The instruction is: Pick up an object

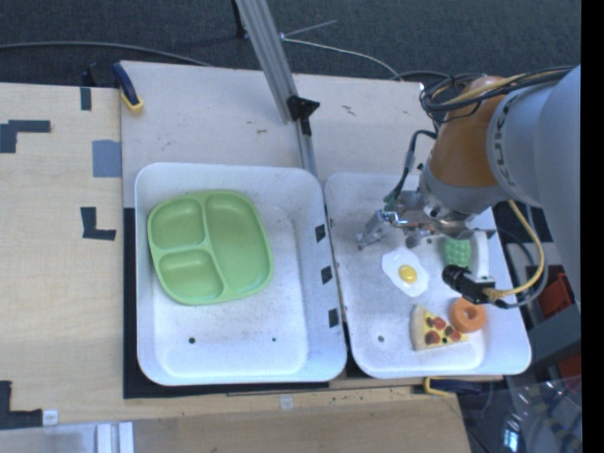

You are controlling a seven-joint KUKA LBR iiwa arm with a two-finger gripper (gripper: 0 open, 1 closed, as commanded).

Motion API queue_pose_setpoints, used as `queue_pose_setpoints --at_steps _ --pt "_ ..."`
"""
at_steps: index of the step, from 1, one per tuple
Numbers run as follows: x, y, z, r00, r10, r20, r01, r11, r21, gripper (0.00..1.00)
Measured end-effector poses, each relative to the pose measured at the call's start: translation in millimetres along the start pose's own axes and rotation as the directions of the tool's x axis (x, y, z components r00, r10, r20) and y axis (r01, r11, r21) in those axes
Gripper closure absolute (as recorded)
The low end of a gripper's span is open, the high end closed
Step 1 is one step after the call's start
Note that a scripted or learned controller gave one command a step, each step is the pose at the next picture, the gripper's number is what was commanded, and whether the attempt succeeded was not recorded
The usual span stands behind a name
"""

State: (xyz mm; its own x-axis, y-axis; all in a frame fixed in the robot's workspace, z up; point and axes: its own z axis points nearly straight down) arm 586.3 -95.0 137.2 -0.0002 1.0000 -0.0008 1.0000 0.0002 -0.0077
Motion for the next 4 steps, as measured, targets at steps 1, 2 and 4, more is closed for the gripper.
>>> queue_pose_setpoints --at_steps 1,2,4 --pt "2 2 -13 1.0 -0.003 -0.002 0.003 1.0 -0.004 1.0" --pt "4 3 -76 1.0 -0.002 0.0 0.002 1.0 -0.013 1.0" --pt "55 -17 -111 1.0 -0.005 -0.002 0.005 1.0 -0.004 1.0"
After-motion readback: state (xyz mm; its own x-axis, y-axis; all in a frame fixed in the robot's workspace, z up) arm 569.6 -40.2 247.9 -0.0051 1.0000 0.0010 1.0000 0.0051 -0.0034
